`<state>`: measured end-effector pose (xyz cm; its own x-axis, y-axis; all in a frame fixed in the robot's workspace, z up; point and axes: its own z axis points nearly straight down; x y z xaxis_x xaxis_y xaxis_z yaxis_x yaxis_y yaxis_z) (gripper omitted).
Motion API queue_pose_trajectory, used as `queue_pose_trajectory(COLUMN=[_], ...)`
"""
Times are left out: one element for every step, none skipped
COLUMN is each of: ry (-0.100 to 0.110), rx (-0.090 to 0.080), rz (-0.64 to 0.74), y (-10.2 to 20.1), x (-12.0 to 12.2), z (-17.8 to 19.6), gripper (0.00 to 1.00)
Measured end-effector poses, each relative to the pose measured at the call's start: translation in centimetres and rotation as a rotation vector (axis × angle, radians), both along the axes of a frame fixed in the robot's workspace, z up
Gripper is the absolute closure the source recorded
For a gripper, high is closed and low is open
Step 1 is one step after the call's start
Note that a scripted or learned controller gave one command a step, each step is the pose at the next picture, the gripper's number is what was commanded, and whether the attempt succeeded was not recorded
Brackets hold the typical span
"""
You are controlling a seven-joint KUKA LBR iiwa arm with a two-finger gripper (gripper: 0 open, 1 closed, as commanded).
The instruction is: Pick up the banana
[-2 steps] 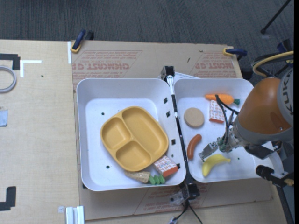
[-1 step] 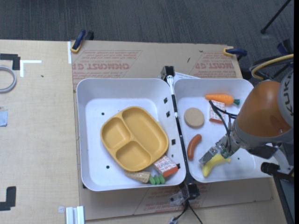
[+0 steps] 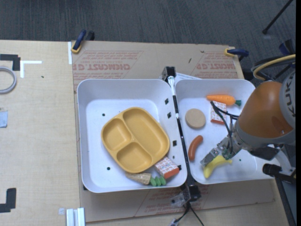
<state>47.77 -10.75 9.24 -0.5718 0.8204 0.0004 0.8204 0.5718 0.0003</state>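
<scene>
The yellow banana [image 3: 213, 166] lies near the front edge of the right bin [image 3: 244, 173], its upper end tucked under the gripper. The gripper [image 3: 219, 153] reaches down from the arm's orange band [image 3: 263, 109] and sits directly on or just above the banana's upper end. The arm hides the right part of this bin.
The right bin also holds a red sausage [image 3: 194, 147], a round tan cracker [image 3: 195, 118], a carrot [image 3: 221, 99] and a red-and-white packet [image 3: 217, 114]. In the left bin, a yellow divided plate [image 3: 135, 139] sits with a red box [image 3: 167, 167], a bread piece [image 3: 139, 177] and a green item [image 3: 158, 181] in front.
</scene>
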Motion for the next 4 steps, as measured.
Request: queue_pose_trajectory(ry=[0.0,0.0,-0.002,-0.002], rx=[0.0,0.0,0.0,0.0], rz=[0.0,0.0,-0.102,-0.102], y=[0.0,0.0,0.85,0.85], x=[0.0,0.0,0.07,0.07], z=[0.0,0.0,0.01,0.01], gripper=[0.0,0.0,0.0,0.0])
